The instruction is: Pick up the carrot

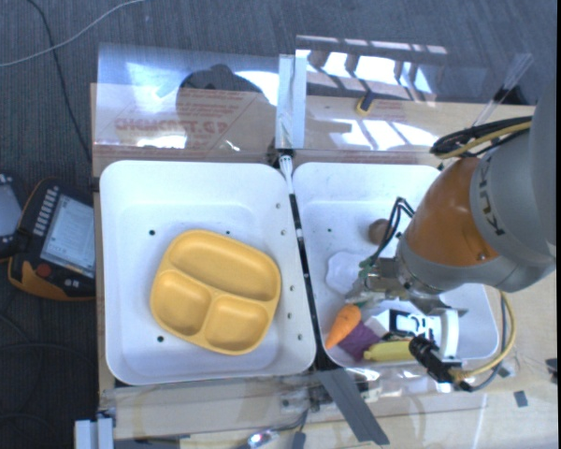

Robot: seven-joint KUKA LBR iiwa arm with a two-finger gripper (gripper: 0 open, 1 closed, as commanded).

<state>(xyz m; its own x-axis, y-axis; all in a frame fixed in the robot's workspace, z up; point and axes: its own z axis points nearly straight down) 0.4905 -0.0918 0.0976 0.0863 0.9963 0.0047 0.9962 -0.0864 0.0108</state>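
1. The carrot (345, 322) lies at the near edge of the right bin (355, 195), touching a purple thing (359, 341), not yet lifted.
2. The gripper (381, 283) hangs just beside it; how wide it stands, I cannot tell. I judge the approach is in hand; next it must come down over the carrot.
3. The left bin (131, 195) holds a yellow tray (215, 291); grey carpet (75, 26) lies beyond.

Dark grey ribbed carpet floor (65, 82) crossed by a thin white cable (37, 52); bright sunlight patches on the clear plastic panel (374, 73) behind.

Bright daylight, glare along top
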